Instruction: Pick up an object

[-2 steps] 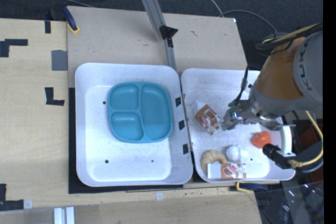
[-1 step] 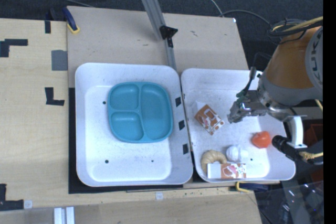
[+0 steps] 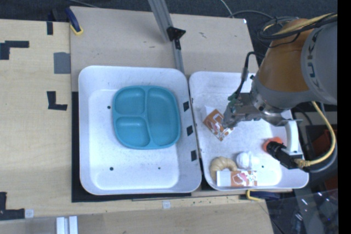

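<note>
In the right bin (image 3: 216,82) lies a small orange and white packet (image 3: 216,123), tilted, near the bin's left side. My gripper (image 3: 231,118) reaches down just to the right of that packet, touching or nearly touching its edge. A tan croissant-shaped item (image 3: 222,164), a small white object (image 3: 244,159) and an orange and white box (image 3: 237,178) lie along the bin's front wall.
The left bin (image 3: 90,134) holds a teal divided plate (image 3: 146,117). A metal pole (image 3: 156,0) slants in from the top to the bins' dividing wall. The arm's grey and orange body (image 3: 290,74) covers the right bin's right side. A red-tipped part (image 3: 273,145) sits there.
</note>
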